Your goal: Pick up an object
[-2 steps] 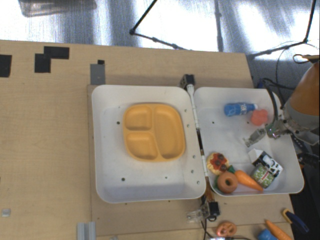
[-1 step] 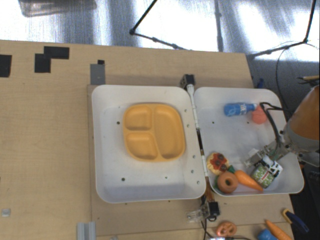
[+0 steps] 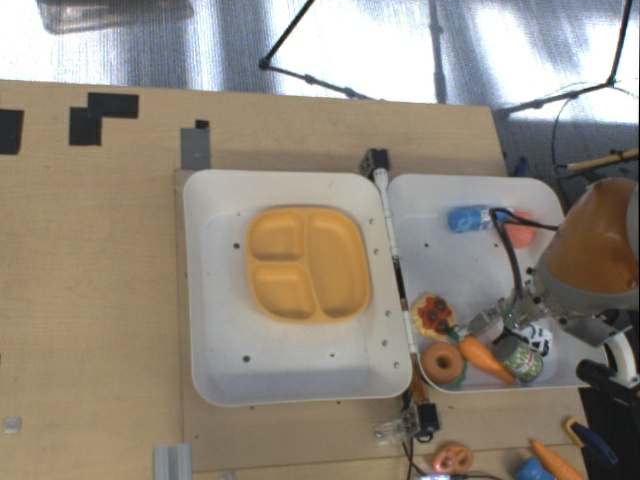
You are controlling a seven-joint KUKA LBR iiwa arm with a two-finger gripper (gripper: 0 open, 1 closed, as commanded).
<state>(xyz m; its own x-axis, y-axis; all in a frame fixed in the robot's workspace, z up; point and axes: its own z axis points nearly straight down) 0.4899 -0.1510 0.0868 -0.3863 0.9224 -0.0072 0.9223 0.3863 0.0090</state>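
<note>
The carrot [image 3: 487, 359] lies beside the donut [image 3: 443, 364]; the gripper [image 3: 507, 320] hovers above, finger state impossible to tell, and should descend centred, avoiding neighbours.

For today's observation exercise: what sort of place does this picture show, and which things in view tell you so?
Probably a robotics lab test bench: a robot arm reaches over two white bins on a wooden bench, with toy food like a carrot and a yellow divided plate.
</note>
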